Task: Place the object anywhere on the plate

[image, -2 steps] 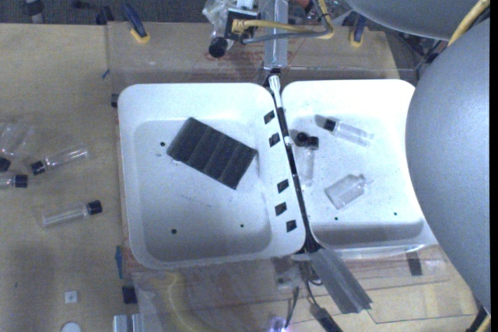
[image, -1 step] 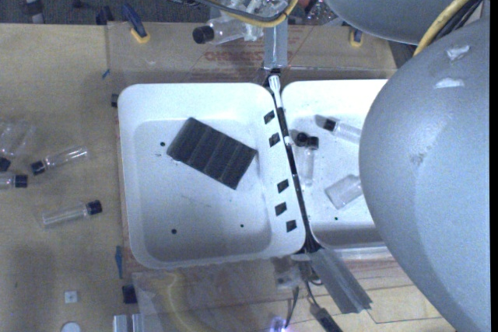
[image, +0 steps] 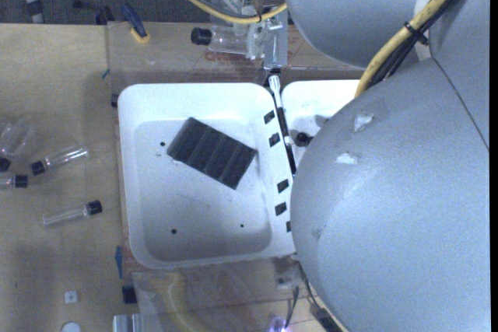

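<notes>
You saw the arm (image: 389,190) looming over the right bin (image: 315,101), jaws impossible to judge, while the dark plate (image: 212,152) lay waiting in the left bin (image: 136,167).

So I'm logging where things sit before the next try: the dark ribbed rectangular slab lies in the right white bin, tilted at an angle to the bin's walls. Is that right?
Not quite. The camera view shows the dark ribbed rectangular slab in the left white bin, not the right one. The rest holds: it lies tilted at an angle to the bin's walls.
</notes>
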Robot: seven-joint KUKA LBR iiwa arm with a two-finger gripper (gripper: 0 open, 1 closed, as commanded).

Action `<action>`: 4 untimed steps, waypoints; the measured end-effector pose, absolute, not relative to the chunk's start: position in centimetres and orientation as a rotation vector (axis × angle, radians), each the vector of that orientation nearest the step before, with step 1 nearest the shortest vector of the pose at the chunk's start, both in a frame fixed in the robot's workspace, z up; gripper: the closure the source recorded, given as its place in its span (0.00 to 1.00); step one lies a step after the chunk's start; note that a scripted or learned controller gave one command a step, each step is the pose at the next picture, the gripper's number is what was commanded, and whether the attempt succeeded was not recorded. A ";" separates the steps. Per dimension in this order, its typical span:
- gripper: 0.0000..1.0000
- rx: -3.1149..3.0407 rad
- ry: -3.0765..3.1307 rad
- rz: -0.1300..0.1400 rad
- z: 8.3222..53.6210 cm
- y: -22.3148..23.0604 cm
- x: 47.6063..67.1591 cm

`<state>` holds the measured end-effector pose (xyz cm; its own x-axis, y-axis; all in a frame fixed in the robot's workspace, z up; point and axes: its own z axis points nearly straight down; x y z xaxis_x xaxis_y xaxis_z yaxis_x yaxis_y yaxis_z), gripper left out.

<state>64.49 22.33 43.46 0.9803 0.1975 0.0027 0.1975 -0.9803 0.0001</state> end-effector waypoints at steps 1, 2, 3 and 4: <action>1.00 -3.091 -0.562 -0.004 43.4 22.4 66.1; 1.00 -3.125 -0.324 0.001 37.8 22.3 65.3; 1.00 -3.126 -0.317 -0.003 43.4 22.4 66.1; 1.00 -3.042 -0.783 0.010 39.0 22.6 64.8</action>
